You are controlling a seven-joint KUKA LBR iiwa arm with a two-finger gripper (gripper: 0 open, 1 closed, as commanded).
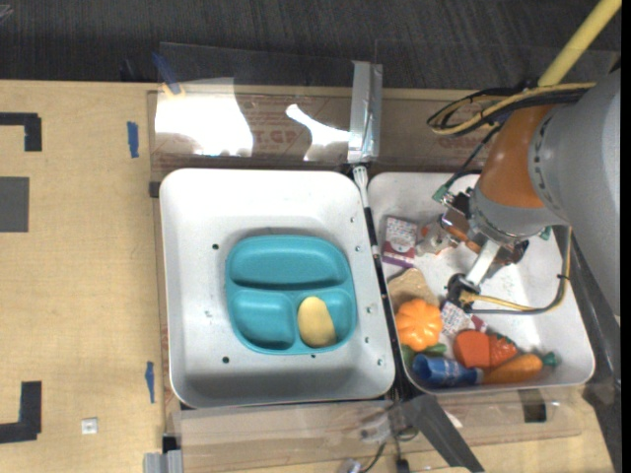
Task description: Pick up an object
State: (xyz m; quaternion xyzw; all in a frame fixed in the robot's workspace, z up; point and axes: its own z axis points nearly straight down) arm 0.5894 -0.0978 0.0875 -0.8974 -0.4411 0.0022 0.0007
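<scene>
Over the right bin (577, 358) my gripper (456, 229) hung low, I judged because the likeliest pickings crowded there. Whether it was spread or pressed together I could not tell, for my own wrist covered it. Just beside it lay a pale packet (400, 233). Nearer the front an orange pumpkin toy (418, 323), a carrot (513, 368) and a blue piece (439, 370) overlapped, their edges hard to separate. Well apart, in the left bin (187, 264), a yellow lump (315, 320) sat in a teal tray (266, 299).

Bare floor rings the teal tray (286, 276) in the left bin (189, 299). A pumpkin (418, 324), a blue toy (440, 370) and a carrot (519, 367) crowd the right bin's (580, 335) left and front; its right side lies bare.
</scene>
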